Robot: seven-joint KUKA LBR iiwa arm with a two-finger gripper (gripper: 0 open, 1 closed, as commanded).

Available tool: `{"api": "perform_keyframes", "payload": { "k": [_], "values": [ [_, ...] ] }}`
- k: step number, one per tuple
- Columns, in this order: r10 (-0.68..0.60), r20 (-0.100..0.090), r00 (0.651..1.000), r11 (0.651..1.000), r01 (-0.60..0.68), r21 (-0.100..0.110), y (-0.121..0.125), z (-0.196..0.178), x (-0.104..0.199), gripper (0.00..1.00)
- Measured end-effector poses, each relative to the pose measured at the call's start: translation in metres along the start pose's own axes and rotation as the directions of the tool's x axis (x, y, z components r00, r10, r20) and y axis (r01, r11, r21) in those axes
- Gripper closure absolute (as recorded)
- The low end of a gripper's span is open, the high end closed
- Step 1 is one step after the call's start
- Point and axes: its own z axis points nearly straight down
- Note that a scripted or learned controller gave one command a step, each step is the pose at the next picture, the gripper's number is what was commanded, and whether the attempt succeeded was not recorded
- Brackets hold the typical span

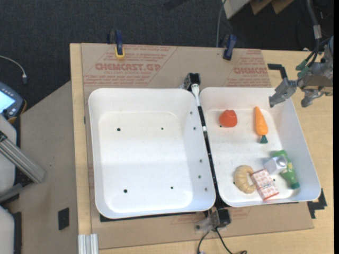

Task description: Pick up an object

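The jaws hang spread apart, holding nothing, over the right bin's far corner. The carrot lies just below-left of them, with a red ball further left. The cardboard-covered worktop sits over dark carpet.

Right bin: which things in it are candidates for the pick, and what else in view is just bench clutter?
Pick candidates, all in the right bin:
tomato
carrot
croissant
red-and-white box
green bottle

Not part of the job:
left bin
blue clamps
cardboard sheet

The gripper is above the right bin's far corner.
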Motion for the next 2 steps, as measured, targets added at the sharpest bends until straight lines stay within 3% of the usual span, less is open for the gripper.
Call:
{"api": "perform_keyframes", "payload": {
  "k": [1, 2],
  "values": [
    [0.010, -0.006, 1.000, 1.000, -0.010, 0.028, -0.025, 0.134, -0.012, 0.00],
    [0.016, -0.002, 1.000, 1.000, -0.016, 0.022, -0.042, 0.211, -0.099, 0.00]
  ]
}}
